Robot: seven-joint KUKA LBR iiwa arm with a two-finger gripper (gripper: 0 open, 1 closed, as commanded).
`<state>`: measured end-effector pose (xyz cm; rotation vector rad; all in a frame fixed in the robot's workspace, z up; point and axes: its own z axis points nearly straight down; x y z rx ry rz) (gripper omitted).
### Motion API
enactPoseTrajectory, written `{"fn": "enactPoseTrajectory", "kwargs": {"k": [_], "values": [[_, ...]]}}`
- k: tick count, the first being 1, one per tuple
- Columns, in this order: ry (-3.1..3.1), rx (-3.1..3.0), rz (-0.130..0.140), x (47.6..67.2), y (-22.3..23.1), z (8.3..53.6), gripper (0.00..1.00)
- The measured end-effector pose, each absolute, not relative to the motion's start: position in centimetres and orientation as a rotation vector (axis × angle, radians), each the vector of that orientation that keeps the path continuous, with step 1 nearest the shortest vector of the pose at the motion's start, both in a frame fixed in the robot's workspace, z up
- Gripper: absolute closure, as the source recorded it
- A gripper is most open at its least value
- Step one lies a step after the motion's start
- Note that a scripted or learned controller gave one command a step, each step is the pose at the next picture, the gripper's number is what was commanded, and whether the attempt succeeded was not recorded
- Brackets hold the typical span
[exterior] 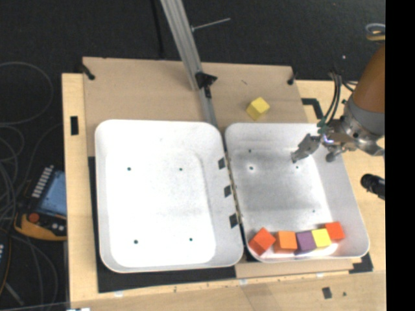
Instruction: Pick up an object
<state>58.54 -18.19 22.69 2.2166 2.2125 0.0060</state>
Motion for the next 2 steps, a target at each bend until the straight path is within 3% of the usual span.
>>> {"fn": "enactPoseTrajectory", "kwargs": {"k": [1,2], "values": [[2.226,2.228,-0.007,52.0,-14.8,11.2,0.0],[2.228,2.212,0.005,55.0,-9.2,9.7,0.0]]}}
